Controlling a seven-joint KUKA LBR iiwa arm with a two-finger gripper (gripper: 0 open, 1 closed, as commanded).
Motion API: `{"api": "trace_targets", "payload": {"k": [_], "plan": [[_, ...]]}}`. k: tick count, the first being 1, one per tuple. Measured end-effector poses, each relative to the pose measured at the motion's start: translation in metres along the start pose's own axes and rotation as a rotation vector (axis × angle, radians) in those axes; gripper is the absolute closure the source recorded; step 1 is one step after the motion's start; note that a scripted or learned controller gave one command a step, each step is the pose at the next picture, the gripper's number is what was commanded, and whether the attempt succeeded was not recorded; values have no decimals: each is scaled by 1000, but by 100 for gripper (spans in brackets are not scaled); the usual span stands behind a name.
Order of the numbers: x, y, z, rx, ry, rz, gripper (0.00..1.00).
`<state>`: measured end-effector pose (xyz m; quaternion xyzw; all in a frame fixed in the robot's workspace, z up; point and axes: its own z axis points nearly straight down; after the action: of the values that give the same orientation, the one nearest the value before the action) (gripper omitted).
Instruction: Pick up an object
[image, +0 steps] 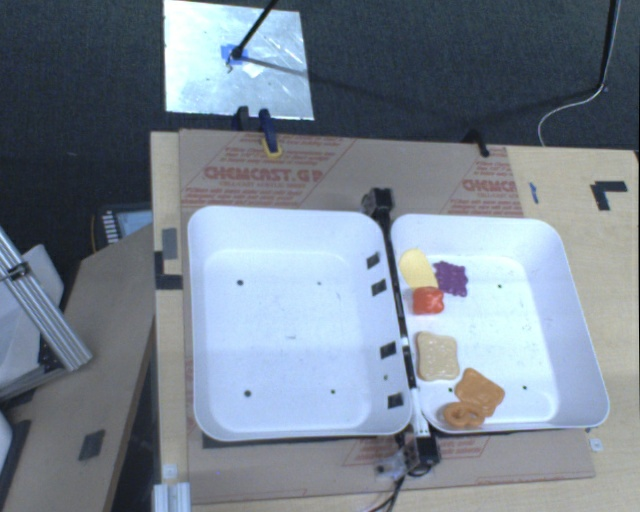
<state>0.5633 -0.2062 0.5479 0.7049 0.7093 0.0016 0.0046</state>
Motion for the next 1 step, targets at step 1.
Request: {"api": "trace_targets", "payload": {"k": [1], "plan": [[83,-43,20,7,7,-5,100]]}}
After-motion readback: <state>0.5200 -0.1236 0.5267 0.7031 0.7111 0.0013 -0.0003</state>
